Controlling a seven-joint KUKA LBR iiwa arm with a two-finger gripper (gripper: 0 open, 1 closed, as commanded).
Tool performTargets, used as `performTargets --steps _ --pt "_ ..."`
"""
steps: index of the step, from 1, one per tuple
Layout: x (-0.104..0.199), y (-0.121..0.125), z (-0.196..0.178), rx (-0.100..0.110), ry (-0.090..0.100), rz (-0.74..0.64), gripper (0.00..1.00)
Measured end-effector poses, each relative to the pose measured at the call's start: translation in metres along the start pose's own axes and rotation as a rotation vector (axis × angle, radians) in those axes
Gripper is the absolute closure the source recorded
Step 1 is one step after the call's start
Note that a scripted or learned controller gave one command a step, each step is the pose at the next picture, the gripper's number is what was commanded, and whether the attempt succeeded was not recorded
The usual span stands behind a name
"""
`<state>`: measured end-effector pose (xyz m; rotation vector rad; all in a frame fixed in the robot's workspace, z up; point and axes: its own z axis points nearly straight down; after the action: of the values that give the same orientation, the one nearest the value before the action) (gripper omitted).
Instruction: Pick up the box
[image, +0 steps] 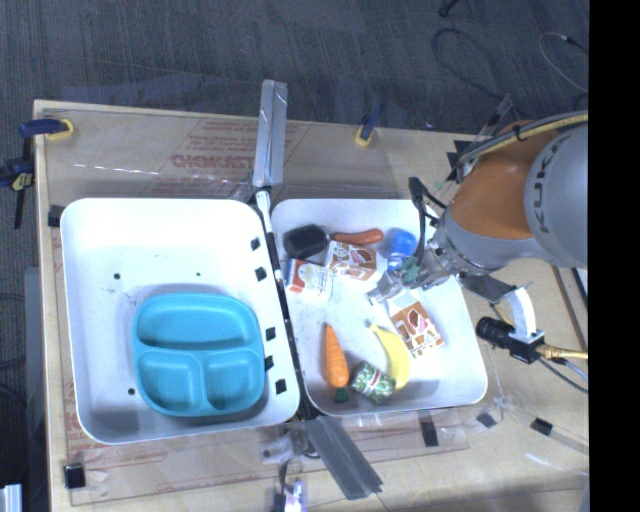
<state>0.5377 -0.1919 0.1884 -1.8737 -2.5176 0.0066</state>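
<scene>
Camera view takes in both white bins from above. Nearest the bottom edge, in the right bin (470, 385), lie a small green can (372, 382), a carrot (335, 357) and a banana (392, 355). Level with them, the left bin (90, 300) holds a blue divided tray (198, 352). Just beyond the banana sits a small flat box (417, 327) with a brown and white print, its long axis on a diagonal from upper left to lower right. The gripper (398, 283) hangs directly beyond the box's upper end, close above it; I cannot tell how wide it stands, and nothing is visibly held. So the box lies a short way toward the camera and slightly right of the tool. Farther back are a second printed carton (352, 260), a sausage (358, 238), a blue cap (400, 243) and a black object (306, 241).
</scene>
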Motion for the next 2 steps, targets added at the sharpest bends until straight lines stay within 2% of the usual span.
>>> performTargets --steps 1,2 --pt "0.073 0.012 -0.042 -0.002 0.001 0.382 1.00" --pt "0.092 -0.036 -0.034 0.006 0.003 1.032 1.00"
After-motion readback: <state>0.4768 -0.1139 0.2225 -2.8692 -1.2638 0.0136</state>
